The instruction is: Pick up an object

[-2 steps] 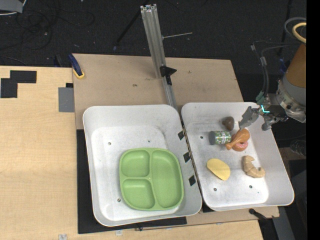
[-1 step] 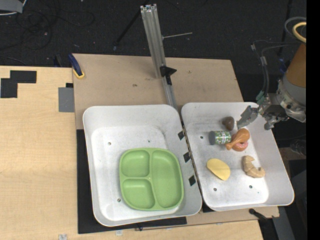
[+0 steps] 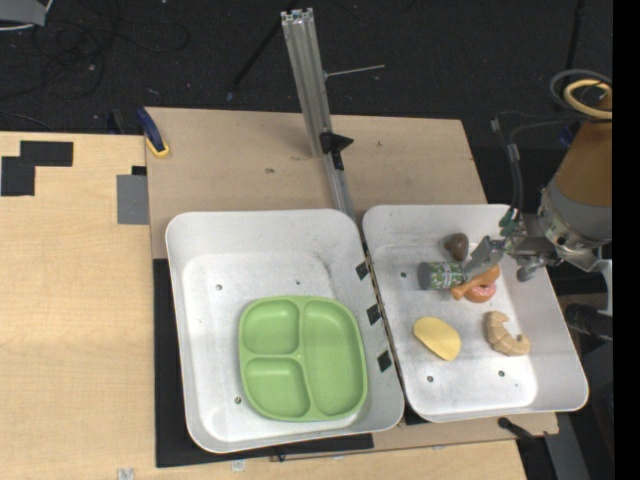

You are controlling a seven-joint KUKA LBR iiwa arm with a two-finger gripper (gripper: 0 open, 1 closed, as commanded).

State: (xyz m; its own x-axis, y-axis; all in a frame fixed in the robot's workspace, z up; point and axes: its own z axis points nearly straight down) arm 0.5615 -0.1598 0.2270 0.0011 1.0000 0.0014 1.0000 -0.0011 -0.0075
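Bench (image 3: pixel 300 158): flat tan board, matte, with a paler wood-grain panel (image 3: pixel 70 298) alongside at the left that carries dark square cut-outs.
Left bin (image 3: pixel 200 268): shallow white tray with rounded corners and a speckled, scuffed floor.
Green plate (image 3: pixel 302 358): smooth pale-green plastic, a rounded rectangle split into three compartments, lying flat on the left bin's floor toward its front.
Right bin (image 3: pixel 560 378): same shallow white tray, touching the left bin along a seam with small black clips.
Yellow piece (image 3: pixel 437 337): smooth, rounded oval lump, matte yellow, lying near the middle of the right bin.
Tan piece (image 3: pixel 506 334): knobbly, curved brownish shape, just right of the yellow piece, apart from it.
Brown lump (image 3: pixel 456 244): small, dull, rounded, toward the back of the right bin.
Green cylinder (image 3: pixel 437 275): short grey-green tube lying on its side, below the brown lump.
Orange piece (image 3: pixel 477 287): glossy orange-pink curved shape, touching the cylinder's right end.
Arm (image 3: pixel 585 183): grey body with an orange band, reaching in over the right bin's right rim.
End effector (image 3: pixel 500 253): grey metal fingers low over the bin, just above the orange piece and cylinder; I cannot tell how far apart they stand, nor whether anything sits between them.
Post (image 3: pixel 312 98): ribbed aluminium bar rising at a slant behind the bins.
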